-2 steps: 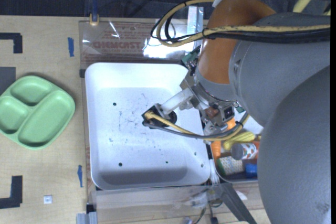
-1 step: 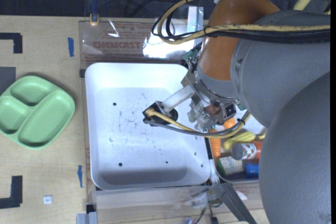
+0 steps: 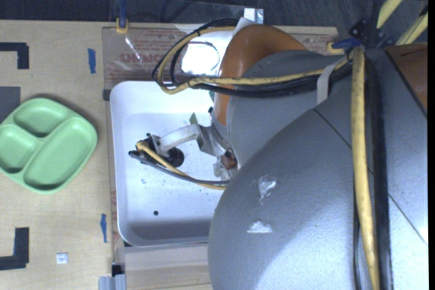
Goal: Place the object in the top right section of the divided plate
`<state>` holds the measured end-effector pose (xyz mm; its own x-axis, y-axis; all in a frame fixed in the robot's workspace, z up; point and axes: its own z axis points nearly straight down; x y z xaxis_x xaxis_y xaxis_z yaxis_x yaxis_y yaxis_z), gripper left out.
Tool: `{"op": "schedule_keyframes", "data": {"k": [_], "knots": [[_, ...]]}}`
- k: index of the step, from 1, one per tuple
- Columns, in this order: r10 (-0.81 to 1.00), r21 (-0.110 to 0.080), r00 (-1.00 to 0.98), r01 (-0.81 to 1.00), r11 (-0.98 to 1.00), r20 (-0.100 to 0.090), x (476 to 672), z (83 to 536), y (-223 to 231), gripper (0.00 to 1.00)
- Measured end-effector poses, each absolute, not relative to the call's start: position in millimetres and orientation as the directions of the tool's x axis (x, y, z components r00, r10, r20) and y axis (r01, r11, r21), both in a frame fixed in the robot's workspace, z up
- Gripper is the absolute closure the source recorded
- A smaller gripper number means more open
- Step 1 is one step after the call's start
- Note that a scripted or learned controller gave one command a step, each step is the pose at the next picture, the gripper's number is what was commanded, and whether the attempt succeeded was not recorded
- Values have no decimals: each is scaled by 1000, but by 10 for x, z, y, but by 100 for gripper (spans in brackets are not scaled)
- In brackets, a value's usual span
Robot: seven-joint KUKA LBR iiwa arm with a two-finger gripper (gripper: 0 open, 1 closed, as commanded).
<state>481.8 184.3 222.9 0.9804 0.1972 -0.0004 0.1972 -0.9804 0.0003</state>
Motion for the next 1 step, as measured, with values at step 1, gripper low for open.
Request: {"op": "schedule_keyframes", "data": {"k": [1], "knots": [[197, 1, 980, 197, -980, 0, 4843, 2413, 1376, 100]]}}
